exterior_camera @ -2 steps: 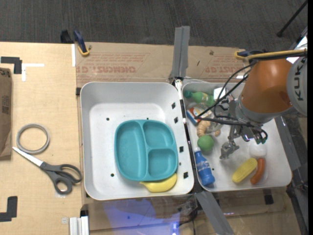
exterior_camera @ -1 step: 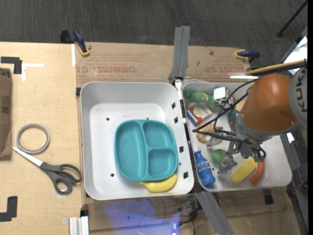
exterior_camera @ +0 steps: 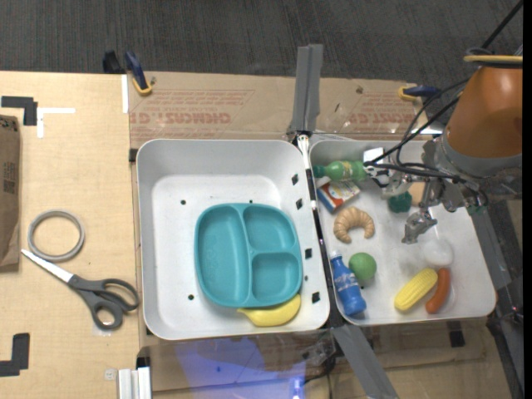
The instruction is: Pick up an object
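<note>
While the tool (exterior_camera: 418, 223) hangs above the right bin (exterior_camera: 465, 310), whether it is released or clenched cannot be told. Below it, near the bin's front edge, lie a corn cob (exterior_camera: 415, 289) and a carrot (exterior_camera: 439, 291); a croissant (exterior_camera: 355, 222) sits toward the left wall. The left bin (exterior_camera: 158, 223) carries a teal plate (exterior_camera: 248, 254).

We read red lettering on the cardboard sheet (exterior_camera: 208, 110) behind the two bins, upside down from our side; it looks like "CHEMCO, G…", repeated faintly toward the right end, and we cannot make out the rest. The blue bottle (exterior_camera: 347, 285) and the small carton (exterior_camera: 339, 194) carry labels too small to read.
</note>
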Controlling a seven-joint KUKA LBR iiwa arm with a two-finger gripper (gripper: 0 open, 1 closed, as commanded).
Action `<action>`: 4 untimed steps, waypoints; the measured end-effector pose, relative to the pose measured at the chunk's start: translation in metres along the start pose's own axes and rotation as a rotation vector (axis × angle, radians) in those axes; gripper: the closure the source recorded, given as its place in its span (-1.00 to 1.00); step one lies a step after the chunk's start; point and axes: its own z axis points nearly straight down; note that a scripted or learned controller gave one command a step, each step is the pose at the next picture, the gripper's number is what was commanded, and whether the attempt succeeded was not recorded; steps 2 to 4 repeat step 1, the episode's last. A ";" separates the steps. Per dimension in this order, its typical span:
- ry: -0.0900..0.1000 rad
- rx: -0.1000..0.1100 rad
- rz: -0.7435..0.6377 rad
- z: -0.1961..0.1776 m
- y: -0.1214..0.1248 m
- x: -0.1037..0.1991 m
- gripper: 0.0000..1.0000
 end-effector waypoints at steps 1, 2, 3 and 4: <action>0.003 -0.002 0.032 0.041 -0.002 0.011 -1.00; 0.003 -0.002 0.032 0.041 -0.002 0.011 -1.00; 0.003 -0.002 0.032 0.041 -0.002 0.011 -1.00; 0.003 -0.002 0.032 0.041 -0.002 0.011 -1.00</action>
